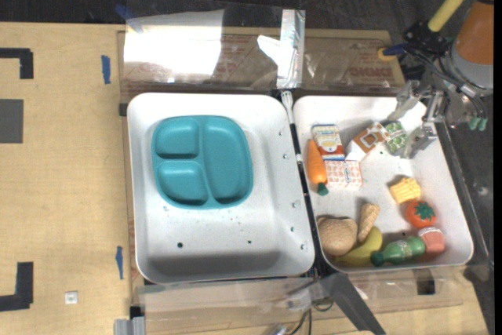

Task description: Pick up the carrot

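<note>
The pincer [417,120] hangs at about two o'clock over the right bin [459,192], its metal fingers spread and pinching nothing, just above a small printed packet [394,136]. By my reading the reach is only beginning. The carrot [315,165] lies well apart at nine o'clock from the pincer, against the bin's left wall, with a little carton [327,139] touching its top and a white box [343,172] beside it. The next move calls for a sideways travel, then a descent along the carrot's length.
</note>
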Tool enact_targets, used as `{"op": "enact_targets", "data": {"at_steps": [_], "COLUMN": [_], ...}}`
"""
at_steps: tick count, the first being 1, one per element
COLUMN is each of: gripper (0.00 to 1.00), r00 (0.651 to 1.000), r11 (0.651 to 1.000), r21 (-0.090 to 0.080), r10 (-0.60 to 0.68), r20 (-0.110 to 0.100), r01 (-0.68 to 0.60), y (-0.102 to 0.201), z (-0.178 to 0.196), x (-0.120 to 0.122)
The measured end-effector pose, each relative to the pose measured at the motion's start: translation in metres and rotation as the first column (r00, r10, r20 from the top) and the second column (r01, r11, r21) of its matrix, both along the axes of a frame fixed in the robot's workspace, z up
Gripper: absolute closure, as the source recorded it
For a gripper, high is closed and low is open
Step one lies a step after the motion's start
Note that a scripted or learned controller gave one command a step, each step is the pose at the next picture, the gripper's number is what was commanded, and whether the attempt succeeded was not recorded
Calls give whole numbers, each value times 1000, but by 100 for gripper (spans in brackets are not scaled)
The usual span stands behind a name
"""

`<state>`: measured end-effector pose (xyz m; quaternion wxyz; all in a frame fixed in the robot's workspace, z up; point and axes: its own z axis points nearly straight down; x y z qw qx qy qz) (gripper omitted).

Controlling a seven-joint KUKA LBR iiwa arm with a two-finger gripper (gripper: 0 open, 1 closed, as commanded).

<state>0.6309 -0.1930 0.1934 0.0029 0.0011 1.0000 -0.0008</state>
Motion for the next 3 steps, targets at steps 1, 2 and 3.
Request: {"op": "enact_targets", "data": {"at_steps": [1, 2, 3], "gripper": [0, 0, 100], "r00": [999, 1000, 1000], "r11": [999, 1000, 1000], "r21": [-2, 1, -3], "r10": [-52, -7, -4], "r20": [15, 5, 17], "r01": [52, 7, 5], "y": [-28, -27, -26], "z": [-91, -105, -91], "x": [-48, -96, -91]}}
